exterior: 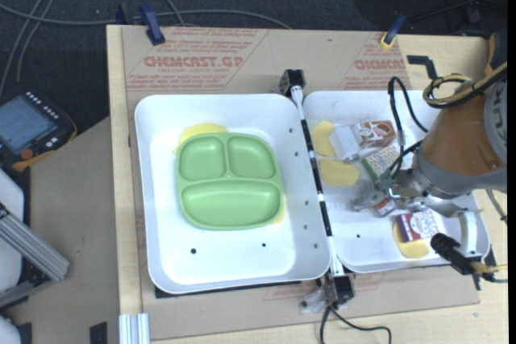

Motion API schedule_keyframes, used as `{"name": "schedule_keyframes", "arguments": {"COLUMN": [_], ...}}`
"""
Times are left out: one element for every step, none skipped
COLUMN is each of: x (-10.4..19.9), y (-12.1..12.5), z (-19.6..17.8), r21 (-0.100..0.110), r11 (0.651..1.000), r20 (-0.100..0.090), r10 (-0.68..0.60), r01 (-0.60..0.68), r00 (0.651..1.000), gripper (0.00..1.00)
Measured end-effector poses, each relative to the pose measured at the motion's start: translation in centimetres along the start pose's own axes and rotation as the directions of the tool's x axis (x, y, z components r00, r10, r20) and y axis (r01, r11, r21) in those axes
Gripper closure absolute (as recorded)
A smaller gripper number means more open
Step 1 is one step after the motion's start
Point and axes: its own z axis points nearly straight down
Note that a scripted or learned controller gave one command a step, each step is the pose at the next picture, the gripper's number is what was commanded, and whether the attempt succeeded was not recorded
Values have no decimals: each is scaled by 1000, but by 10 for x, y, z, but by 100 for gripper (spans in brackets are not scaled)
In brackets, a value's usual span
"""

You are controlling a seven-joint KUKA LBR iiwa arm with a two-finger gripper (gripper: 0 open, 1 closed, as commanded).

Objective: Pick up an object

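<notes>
Arm (472, 145) runs off the right edge and covers part of the right bin (355, 250). Gripper (379, 196) fingers too small and cluttered to read. Yellow item (201, 130) mostly hidden under the green divided tray (230, 181). Packet (415, 231) partly under the wrist, label illegible. Handheld screen (24, 129) clipped at left edge.

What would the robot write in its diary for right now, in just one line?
arm: over right bin | claw: low among small packets, grip unclear | left bin: green divided tray | pick: not confirmed
</notes>
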Motion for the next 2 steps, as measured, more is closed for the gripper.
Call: {"name": "schedule_keyframes", "arguments": {"x": [0,61], "y": [1,48], "z": [-11,-101], "r21": [-4,-4], "r11": [1000,1000], "r20": [0,1], "r10": [0,-3], "r01": [0,3], "r00": [1000,1000], "gripper": [100,100]}}
